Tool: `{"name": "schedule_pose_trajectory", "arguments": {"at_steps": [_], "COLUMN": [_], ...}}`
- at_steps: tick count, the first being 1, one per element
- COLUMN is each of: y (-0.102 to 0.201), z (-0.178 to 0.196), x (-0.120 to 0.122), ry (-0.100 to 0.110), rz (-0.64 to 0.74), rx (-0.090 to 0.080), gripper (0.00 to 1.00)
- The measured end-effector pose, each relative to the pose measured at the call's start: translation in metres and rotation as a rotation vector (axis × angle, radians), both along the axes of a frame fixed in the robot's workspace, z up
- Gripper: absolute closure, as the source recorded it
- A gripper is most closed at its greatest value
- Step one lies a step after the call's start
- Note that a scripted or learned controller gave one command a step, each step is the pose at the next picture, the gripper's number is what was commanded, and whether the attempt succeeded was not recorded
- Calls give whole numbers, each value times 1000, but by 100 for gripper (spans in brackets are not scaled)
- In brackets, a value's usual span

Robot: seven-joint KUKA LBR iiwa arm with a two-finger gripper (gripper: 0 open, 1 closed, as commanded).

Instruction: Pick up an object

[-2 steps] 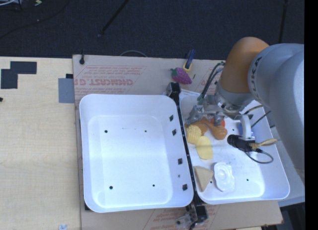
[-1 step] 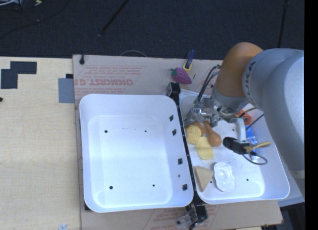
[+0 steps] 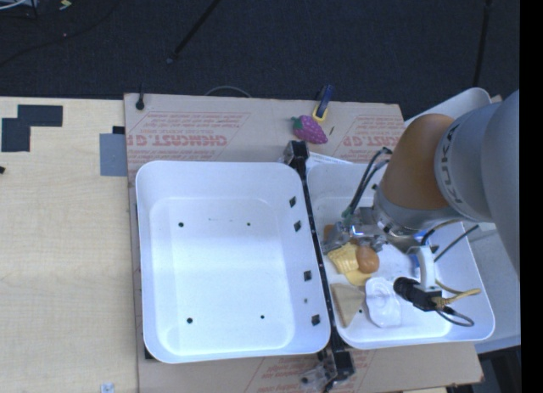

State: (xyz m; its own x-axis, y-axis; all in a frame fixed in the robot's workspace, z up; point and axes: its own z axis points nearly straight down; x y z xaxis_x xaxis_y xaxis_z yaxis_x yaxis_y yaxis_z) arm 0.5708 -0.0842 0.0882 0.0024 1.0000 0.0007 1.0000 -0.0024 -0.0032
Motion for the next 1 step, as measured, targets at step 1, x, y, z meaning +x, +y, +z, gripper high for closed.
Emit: {"name": "schedule_pose_trajectory", "arguments": {"at_steps": [1], "y": [-60], "z": [-1], "x": [-63], "ry": [4], "rz": [-4], "rx": [-2], "gripper": [0]}}
